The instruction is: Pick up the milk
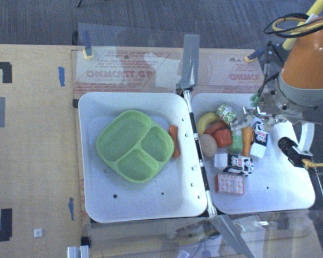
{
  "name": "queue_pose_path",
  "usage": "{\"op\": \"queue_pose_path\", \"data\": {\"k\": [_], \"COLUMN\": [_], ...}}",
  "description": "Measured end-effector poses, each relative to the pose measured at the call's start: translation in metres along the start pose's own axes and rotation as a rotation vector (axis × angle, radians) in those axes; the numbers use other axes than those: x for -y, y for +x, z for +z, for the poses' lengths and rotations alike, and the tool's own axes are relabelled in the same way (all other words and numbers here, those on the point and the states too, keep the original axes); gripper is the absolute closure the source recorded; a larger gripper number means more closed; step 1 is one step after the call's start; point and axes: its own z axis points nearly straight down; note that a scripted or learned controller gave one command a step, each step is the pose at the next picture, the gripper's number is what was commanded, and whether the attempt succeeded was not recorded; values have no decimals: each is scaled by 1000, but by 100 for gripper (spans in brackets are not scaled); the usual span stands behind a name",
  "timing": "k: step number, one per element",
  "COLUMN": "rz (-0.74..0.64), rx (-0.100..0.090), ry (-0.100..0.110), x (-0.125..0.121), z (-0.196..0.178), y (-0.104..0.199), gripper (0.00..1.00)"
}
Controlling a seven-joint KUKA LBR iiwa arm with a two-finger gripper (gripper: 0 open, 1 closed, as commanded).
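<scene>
The gripper [256, 113], its opening impossible to tell, hovers above the right bin [279, 190], near the milk carton [239, 165].

Cow-patterned milk carton [239, 164] lies on its side in the right bin [290, 198].

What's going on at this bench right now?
A KUKA arm reaches in over the right bin, its gripper low above a pile of toy food. The milk carton, cow-patterned, lies on the bin floor nearer the front, not held. In the left bin sit a green divided plate and a carrot.
</scene>
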Motion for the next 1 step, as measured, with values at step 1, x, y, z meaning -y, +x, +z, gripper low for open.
{"op": "queue_pose_path", "data": {"k": [1], "rz": [74], "rx": [5], "ry": [-19], "x": [4], "z": [113], "y": [-38], "gripper": [0]}}
